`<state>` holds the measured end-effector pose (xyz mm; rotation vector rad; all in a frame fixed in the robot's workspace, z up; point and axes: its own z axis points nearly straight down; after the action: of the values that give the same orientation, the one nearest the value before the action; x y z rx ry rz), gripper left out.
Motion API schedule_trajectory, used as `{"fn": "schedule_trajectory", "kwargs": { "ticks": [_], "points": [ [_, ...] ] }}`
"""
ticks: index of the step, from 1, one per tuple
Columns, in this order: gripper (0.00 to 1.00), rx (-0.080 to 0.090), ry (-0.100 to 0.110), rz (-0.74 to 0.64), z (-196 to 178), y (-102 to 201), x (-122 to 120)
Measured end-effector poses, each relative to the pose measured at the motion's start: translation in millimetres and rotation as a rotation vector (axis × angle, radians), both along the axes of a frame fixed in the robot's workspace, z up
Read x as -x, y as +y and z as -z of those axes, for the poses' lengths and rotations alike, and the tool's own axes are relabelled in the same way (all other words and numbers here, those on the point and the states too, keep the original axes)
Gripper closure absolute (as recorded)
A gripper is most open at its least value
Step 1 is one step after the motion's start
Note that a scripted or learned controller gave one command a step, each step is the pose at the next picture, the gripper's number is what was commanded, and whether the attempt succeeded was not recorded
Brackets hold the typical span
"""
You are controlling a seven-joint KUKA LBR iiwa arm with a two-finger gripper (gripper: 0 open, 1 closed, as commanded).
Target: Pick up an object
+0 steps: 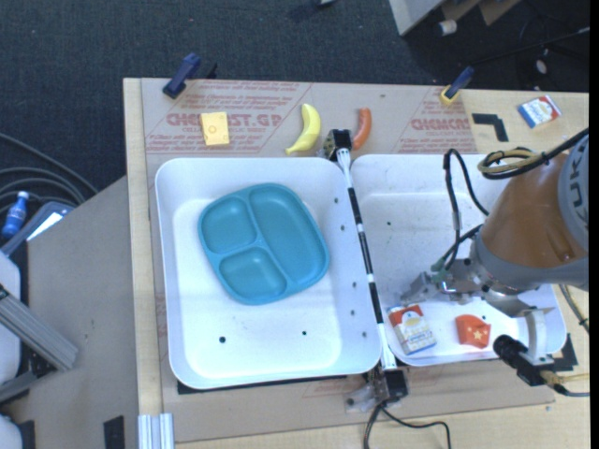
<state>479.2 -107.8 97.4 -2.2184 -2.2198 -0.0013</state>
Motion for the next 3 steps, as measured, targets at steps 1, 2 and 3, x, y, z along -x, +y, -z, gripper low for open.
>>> {"fn": "schedule_trajectory", "kwargs": {
  "ticks": [1,2,3],
  "points": [
    [0.00,0.003,-0.002,0.001,13.0,-38.3,-29.6],
    [1.00,0.003,-0.003,0.002,3.3,-38.1,-29.9],
    [0.00,0.003,-0.003,0.002,3.4,-38.1,-29.8]
  ]
}}
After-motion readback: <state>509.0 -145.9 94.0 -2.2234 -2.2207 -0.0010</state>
